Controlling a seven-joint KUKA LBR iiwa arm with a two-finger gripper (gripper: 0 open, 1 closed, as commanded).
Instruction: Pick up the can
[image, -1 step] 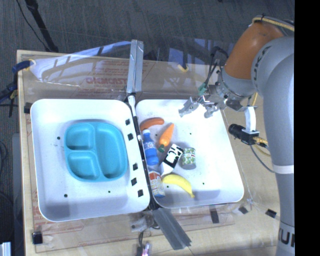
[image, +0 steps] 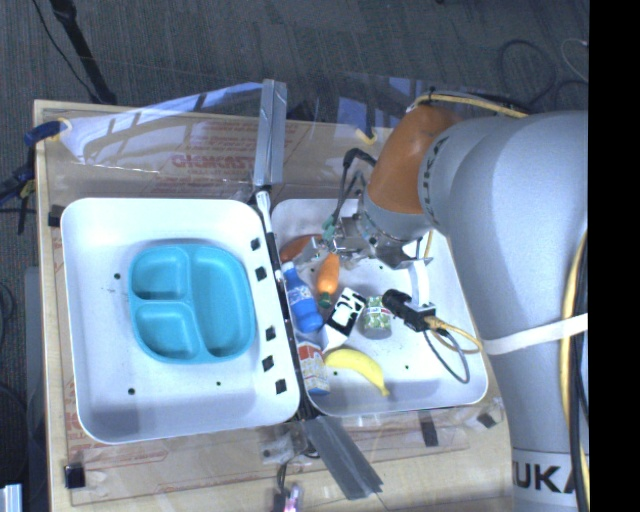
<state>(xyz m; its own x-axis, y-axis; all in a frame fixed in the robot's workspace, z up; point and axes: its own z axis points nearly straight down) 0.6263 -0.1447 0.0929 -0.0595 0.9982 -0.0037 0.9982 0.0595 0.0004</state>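
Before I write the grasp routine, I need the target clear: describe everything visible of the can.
The can is a slim cylinder with a blue label and a paler end, likely metal. It lies on its side in the right bin, along that bin's left wall. A carrot sits just to its right, a banana below it. The gripper is above it; contact cannot be told.
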